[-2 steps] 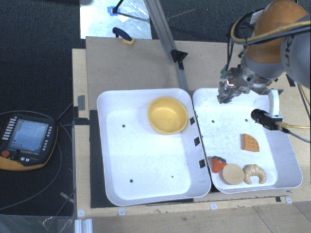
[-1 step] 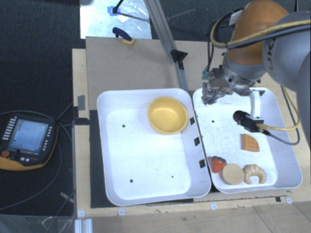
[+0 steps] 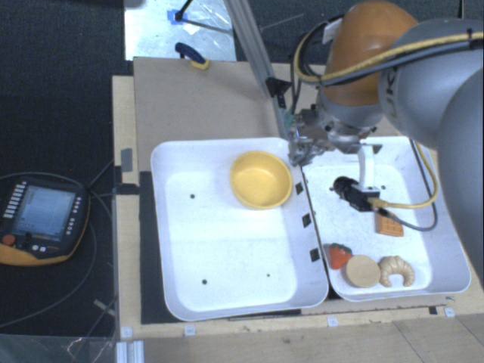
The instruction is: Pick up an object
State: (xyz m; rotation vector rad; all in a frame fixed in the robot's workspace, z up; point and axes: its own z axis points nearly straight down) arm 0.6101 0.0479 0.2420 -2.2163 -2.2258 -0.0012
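Here, my gripper (image 3: 302, 151) hangs over the seam between the two bins, just right of the round, smooth yellow bowl (image 3: 261, 178) in the left bin (image 3: 227, 278). I cannot tell its state, since my wrist blocks it. In the right bin (image 3: 439, 278) lie a ridged croissant (image 3: 397, 271), a flat tan disc (image 3: 362, 271), a red piece (image 3: 339, 255) and an orange waffle-textured square (image 3: 389, 224).

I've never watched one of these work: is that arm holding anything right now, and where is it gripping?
It cannot be told: the end effector hangs at the top of the seam between the bins, beside the yellow bowl, with nothing seen in it.
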